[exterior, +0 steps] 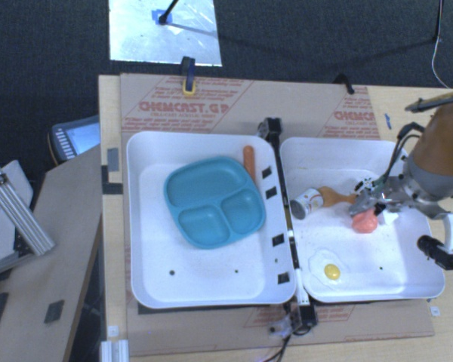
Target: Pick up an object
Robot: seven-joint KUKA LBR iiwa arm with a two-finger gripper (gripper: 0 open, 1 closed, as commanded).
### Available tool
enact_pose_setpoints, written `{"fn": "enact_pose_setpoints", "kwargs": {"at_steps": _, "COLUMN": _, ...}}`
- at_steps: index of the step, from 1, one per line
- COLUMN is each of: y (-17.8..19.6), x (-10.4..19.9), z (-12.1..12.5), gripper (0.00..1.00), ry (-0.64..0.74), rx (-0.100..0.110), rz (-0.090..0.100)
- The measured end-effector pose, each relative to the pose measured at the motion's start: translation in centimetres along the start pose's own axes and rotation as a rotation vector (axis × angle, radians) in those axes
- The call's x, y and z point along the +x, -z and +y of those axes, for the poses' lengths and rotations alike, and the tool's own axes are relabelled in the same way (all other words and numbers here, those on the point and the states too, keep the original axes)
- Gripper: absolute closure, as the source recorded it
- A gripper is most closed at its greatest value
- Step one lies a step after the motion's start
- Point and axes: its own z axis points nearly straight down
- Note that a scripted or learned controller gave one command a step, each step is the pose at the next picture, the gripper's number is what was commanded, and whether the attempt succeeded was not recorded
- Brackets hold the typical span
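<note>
In the right bin (408, 277) lies a red lumpy object (365, 223) near the middle. My gripper (374, 204) hangs right over its upper edge, reaching in from the right, and touches or nearly touches it. A brown wooden-looking piece (334, 196) lies just left of the gripper. Next to that is a small white can (309, 200) on its side. Near the bin's front sits a toy fried egg (330, 269).
The left bin (147, 277) holds a blue divided plate (214, 201), with an orange stick-shaped toy (249, 161) at its far right edge. A black-clipped divider (281, 202) separates the two bins. Brown cardboard (211, 104) lies under both.
</note>
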Motion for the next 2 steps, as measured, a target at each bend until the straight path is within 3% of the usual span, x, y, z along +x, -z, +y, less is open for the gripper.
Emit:
{"fn": "enact_pose_setpoints", "kwargs": {"at_steps": 1, "y": -0.3, "x": -0.2, "z": 0.5, "gripper": 0.00, "ry": 0.000, "rx": -0.012, "rz": -0.003}}
{"fn": "enact_pose_setpoints", "kwargs": {"at_steps": 2, "y": 1.0, "x": -0.5, "z": 0.7, "gripper": 1.00, "ry": -0.001, "rx": -0.019, "rz": -0.009}}
